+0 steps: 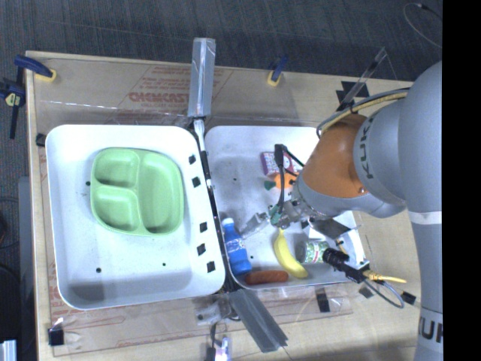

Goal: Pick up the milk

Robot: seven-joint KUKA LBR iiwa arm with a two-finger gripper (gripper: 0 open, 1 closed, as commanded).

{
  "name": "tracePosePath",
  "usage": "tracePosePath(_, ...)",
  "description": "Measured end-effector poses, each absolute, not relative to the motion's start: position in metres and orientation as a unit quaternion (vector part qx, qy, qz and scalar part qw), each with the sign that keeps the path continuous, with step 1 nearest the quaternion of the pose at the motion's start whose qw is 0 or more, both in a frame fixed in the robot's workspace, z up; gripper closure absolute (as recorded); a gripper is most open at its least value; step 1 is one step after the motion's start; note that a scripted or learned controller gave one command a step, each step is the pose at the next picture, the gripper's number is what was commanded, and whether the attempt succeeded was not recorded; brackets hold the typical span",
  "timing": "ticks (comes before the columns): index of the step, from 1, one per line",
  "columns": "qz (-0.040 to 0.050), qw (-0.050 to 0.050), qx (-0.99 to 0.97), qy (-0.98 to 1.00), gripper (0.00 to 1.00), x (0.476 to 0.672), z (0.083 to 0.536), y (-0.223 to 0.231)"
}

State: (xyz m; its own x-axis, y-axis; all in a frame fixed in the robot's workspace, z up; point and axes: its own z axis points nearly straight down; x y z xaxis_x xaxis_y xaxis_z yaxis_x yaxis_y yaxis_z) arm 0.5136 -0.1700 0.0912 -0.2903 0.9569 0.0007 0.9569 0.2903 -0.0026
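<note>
Arm (376,156) over right bin (233,145) | jaws (284,215) — state unclear (hidden) | dark carpet (113,13)

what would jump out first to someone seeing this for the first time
The big grey arm with its orange band dominates, leaning in from the right over the right bin. Next, the pale green divided tray in the left bin. Then the clutter below the arm: a yellow banana, a blue bottle and a reddish sausage.
</note>
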Motion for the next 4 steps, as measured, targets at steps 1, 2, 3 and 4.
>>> tracePosePath(1,0.0007,0.001,-0.594,-0.804,1.00,0.514,0.101,-0.170)
tracePosePath(2,0.0001,0.000,-0.583,-0.812,1.00,0.581,0.199,-0.182)
tracePosePath(3,0.0003,0.000,-0.583,-0.813,0.00,0.581,0.199,-0.181)
tracePosePath(4,0.0001,0.000,-0.563,-0.827,0.00,0.537,0.240,-0.211)
